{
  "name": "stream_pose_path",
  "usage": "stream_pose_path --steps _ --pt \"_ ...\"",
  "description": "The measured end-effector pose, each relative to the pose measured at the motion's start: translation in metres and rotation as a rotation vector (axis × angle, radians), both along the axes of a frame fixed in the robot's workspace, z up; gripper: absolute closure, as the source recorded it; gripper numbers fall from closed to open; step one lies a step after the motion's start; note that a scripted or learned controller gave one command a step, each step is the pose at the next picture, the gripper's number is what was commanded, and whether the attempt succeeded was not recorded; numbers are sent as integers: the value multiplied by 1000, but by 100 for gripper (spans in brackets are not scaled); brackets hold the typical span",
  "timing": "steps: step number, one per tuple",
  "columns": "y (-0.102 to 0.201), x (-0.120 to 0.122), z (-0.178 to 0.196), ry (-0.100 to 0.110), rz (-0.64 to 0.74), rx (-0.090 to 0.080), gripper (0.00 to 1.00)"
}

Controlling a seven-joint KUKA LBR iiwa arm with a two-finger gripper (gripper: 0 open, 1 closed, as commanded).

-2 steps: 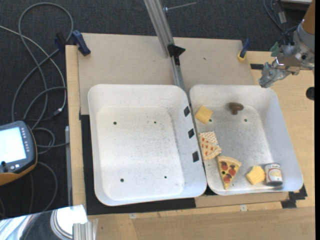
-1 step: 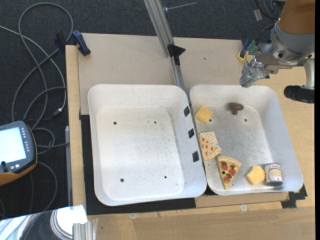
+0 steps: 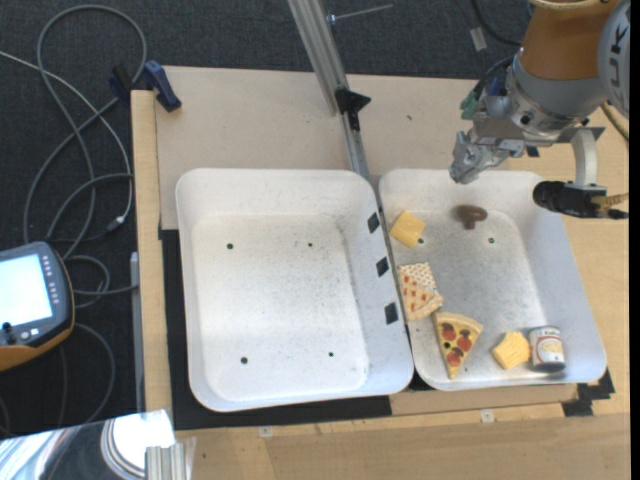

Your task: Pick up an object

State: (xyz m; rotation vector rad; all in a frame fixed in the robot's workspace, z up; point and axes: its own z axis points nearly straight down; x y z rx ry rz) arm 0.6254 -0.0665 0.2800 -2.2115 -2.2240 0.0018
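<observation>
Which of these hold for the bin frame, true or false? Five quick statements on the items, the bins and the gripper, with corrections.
1. The pizza slice lies in the right bin. True.
2. The small can sits in the left bin. False: it is in the right bin's near right corner, beside a yellow cheese wedge.
3. The gripper is above the far edge of the right bin. True.
4. The gripper holds the brown piece. False: that piece lies on the bin floor, apart from the gripper.
5. The cracker lies between the yellow block and the pizza slice. True.
</observation>
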Motion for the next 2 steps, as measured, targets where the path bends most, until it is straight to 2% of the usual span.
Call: stream_pose_path --steps 1,2 --pt "63 -3 -14 1 2 1 100" --pt "119 -17 -18 1 2 0 100"
